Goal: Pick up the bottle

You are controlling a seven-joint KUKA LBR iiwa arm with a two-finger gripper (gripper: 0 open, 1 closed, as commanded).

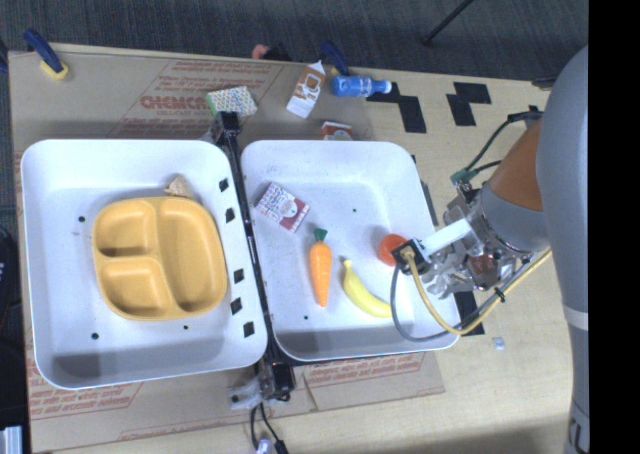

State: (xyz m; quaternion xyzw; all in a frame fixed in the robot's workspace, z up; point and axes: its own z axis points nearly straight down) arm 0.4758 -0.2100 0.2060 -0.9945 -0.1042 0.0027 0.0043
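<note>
A small blue bottle [356,86] lies on its side on the cardboard behind the right bin [400,164], outside both bins. My gripper [455,272] hangs over the right bin's right rim, far in front of the bottle and to its right. Just left of the gripper a red round thing [389,246] lies in the bin, partly hidden by the wrist's parts. Nothing shows between the gripper and the bottle but bare bin floor and rim.
The right bin also holds a banana [364,292], a carrot [320,270] and a red-and-white packet [281,206]. A yellow divided plate [158,256] sits in the left bin [60,172]. A small carton [306,89] and a green packet [232,100] lie near the bottle.
</note>
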